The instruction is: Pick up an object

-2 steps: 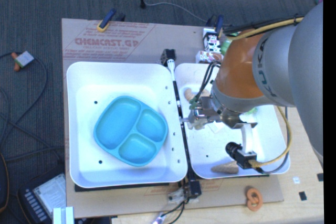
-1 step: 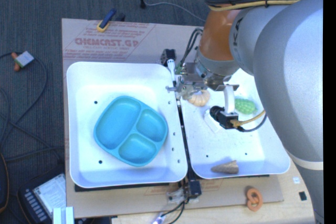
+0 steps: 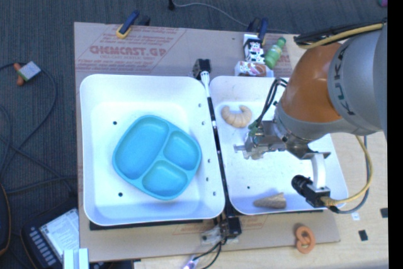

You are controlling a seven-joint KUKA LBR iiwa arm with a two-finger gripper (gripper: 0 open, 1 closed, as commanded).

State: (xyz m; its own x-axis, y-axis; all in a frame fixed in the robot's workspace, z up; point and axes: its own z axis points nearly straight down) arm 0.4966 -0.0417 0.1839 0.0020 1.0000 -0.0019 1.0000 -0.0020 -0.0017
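down at the near edge of the tabletop [image 3: 157, 242], an orange pretzel-shaped piece [image 3: 305, 238] lies just outside the right bin [image 3: 236, 189]. inside that bin, close to its near wall, a tan cone-like object [image 3: 271, 201] rests on the white floor, with a black fitting on the arm [image 3: 308, 189] hanging just beside it.

moving up, the gripper [image 3: 254, 147] sits over the middle of the right bin, low above bare white floor; whether the jaws are wide or narrow i cannot tell, the metal parts blur together there, and nothing is seen held between them. the orange band [image 3: 312, 82] and grey body of the arm loom over the bin's right half.

just beyond the gripper, a croissant-shaped pastry [image 3: 236, 115] lies near the bin's far left corner, apart from the gripper.

over in the left bin [image 3: 91, 154], a blue divided plate [image 3: 157, 156] with three compartments lies flat in the middle.

further back, past the right bin's far rim, a green bottle [image 3: 274, 53] and a small colourful package [image 3: 253, 63] stand on the cardboard sheet [image 3: 132, 50], which carries red lettering. a blue clamp [image 3: 128, 22] grips its far edge, another [image 3: 262, 26] sits near the bottle.
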